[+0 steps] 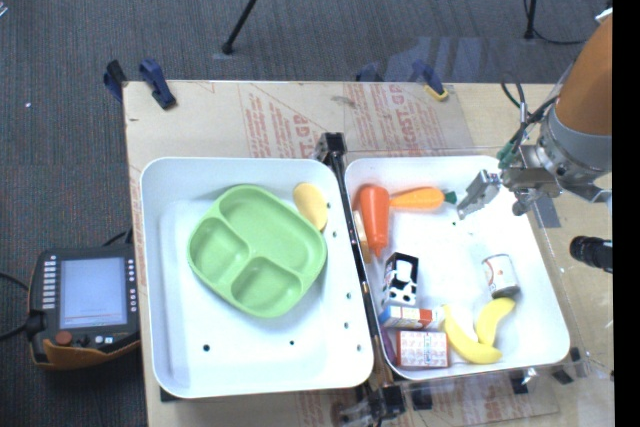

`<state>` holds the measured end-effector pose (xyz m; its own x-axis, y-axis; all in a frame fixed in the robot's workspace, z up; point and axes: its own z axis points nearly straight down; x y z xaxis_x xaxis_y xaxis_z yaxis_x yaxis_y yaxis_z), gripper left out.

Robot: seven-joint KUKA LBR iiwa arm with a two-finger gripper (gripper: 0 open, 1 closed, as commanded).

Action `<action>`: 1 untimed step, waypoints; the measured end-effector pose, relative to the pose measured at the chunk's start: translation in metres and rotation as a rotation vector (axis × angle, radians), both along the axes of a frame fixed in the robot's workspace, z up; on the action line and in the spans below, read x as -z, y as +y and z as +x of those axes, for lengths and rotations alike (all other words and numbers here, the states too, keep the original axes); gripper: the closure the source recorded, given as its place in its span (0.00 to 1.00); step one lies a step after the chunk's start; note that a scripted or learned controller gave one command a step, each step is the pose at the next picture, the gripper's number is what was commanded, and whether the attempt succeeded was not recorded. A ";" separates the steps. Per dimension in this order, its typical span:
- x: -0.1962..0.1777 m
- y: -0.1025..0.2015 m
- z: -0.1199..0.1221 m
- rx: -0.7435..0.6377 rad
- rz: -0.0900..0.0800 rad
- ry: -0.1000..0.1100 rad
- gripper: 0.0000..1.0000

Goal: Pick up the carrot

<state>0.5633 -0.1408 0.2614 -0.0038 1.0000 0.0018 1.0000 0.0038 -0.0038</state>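
The carrot (417, 199) is slim and orange with a small green tip. It lies flat near the back edge of the right bin (530, 250), tip pointing right. My gripper (503, 198) hovers over the bin's back right part, just right of the carrot's tip. Its two fingers (478, 193) are spread apart with nothing between them, so it is open.
A thicker orange cone-shaped item (374, 215) lies left of the carrot. A cow-print carton (400, 280), a can (499, 275), bananas (478, 333) and a red box (421, 348) fill the bin's front. The left bin (170, 315) holds a green plate (258, 250) and a yellow piece (311, 205).
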 end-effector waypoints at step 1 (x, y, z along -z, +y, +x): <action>0.072 0.006 0.055 -0.048 0.001 0.006 0.00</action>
